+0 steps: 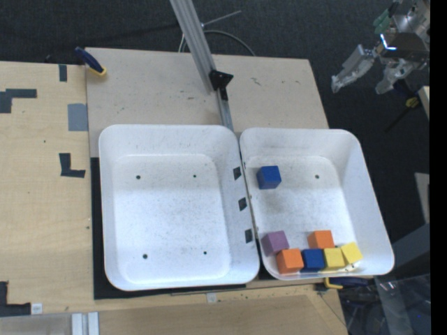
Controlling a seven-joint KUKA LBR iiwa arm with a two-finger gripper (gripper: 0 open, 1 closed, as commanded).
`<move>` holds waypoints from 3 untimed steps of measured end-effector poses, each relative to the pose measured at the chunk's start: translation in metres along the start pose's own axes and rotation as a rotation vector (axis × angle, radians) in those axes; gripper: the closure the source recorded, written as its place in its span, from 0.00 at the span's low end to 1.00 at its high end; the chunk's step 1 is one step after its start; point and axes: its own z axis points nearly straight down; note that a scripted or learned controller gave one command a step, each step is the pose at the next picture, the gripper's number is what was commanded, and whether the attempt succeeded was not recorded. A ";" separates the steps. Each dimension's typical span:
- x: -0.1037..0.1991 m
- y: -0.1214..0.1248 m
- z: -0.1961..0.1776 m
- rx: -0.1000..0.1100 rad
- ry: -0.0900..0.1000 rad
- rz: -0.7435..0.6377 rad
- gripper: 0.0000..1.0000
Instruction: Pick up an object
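Writing or labels: none that I can read on any block, bin or part of the bench.

My claw (369, 72) hangs at the two o'clock corner of the view, off the bench and well apart from both bins. Its two fingers (349, 70) are spread wide, with nothing between them.

Blocks all lie in the right bin (363, 160). A blue cube (269, 176) sits alone toward the bin's ten o'clock part, turned slightly off square with the bin walls; being a cube, it has no long axis. The others cluster along the six o'clock wall: a purple cube (275, 241) at the cluster's nine o'clock end, an orange cube (289, 259) just beside it, then a second blue cube (313, 258), a yellow cube (335, 258) and another yellow cube (351, 252) running toward three o'clock. A second orange cube (320, 239) sits just behind the row, at twelve o'clock of the blue one. These are packed close or touching.

Left bin (112, 187) lies at nine o'clock of the right one, rims meeting. A slanted metal rail (192, 26) runs from twelve o'clock down to where the bins join. A blue and yellow clamp (90, 61) lies on the bench at eleven o'clock.
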 end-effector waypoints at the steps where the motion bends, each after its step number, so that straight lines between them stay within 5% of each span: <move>1: -0.080 0.027 -0.023 0.006 -0.002 0.004 0.00; 2: 0.011 0.071 -0.041 0.006 0.003 -0.011 0.00; 3: 0.037 0.059 -0.062 0.006 0.002 -0.005 0.00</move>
